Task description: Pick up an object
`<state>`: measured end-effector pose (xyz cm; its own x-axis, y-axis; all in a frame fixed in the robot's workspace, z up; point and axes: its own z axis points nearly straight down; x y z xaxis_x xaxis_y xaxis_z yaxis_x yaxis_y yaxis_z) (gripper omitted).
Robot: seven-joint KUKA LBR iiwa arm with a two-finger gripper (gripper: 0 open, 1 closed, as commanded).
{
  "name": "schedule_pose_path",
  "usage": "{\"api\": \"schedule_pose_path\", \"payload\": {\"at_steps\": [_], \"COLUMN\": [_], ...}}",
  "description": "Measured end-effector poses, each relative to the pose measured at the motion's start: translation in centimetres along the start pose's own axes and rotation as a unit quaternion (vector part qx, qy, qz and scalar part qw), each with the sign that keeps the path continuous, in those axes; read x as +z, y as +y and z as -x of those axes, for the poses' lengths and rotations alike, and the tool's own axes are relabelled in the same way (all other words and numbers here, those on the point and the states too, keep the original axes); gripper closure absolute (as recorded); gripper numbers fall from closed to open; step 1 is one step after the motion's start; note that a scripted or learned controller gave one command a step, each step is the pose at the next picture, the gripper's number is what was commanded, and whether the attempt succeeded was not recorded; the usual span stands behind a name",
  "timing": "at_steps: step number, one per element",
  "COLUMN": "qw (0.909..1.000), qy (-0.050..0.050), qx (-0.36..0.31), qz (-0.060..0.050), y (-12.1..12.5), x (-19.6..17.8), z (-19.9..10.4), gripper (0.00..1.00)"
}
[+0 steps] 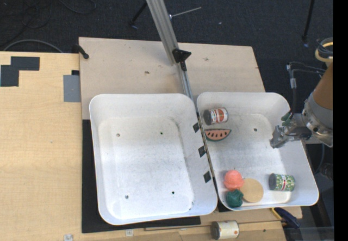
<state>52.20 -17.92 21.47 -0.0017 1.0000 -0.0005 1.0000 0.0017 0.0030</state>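
- The gripper [278, 140] is hovering over the right bin's [274, 103] right edge; I cannot tell its state.
- The green can [281, 182] is lying just below it, the middle floor staying bare.

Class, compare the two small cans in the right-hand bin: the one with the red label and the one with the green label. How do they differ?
The red-labelled can lies near the bin's far left corner; the green-labelled can lies near its near right corner. Their labels differ in colour. Both lie on their sides, apart from the gripper.
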Motion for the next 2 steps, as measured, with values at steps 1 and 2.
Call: {"api": "schedule_pose_path", "payload": {"at_steps": [1, 2], "qw": [1.0000, 1.0000], "qy": [0.000, 0.002], "qx": [0.000, -0.002], "qz": [-0.001, -0.003], "y": [0.1, 0.8], "x": [-3.5, -3.3], "z": [0.1, -5.8], "gripper": [1.00, 1.00]}}
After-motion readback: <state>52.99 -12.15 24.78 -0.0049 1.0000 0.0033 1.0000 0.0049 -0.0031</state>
